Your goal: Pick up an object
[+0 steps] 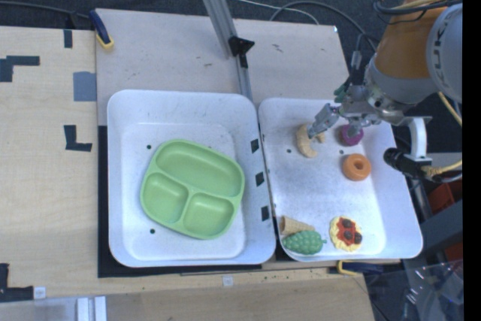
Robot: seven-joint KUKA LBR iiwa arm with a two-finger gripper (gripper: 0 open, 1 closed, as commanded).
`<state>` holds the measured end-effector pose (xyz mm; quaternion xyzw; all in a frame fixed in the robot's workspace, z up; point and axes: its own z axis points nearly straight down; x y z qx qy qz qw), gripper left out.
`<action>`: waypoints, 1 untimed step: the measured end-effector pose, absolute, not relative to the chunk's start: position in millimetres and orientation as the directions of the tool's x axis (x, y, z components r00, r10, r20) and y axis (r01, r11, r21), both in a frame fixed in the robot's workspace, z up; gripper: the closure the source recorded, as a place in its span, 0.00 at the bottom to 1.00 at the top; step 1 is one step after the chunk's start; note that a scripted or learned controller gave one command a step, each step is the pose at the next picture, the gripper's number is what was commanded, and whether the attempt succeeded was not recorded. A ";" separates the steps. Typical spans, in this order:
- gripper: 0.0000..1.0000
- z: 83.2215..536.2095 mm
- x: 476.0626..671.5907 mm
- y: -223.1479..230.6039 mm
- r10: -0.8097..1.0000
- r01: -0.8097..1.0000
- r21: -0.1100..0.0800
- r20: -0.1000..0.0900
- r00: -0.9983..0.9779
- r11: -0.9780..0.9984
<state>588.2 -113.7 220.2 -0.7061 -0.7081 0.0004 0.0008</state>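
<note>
My gripper [328, 122] hangs over the upper part of the right bin [391, 237], reaching in from the right. Its tip is just above and right of a tan bread-like piece [306, 141]. A purple toy [350, 135] lies directly beneath the gripper body, partly hidden by it. An orange doughnut [356, 167] sits a little lower in the same bin. Nothing shows as held.
Near the right bin's front edge lie a green grape bunch with a tan cone [301, 240] and a round yellow-and-red pizza toy [346, 233]. The left bin [128, 116] holds a green divided plate [193, 188]. A metal post [218, 0] rises behind the bins.
</note>
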 end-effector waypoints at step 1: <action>0.00 220.2 588.2 -113.7 1.000 1.000 -0.001 0.001 -0.003 0.003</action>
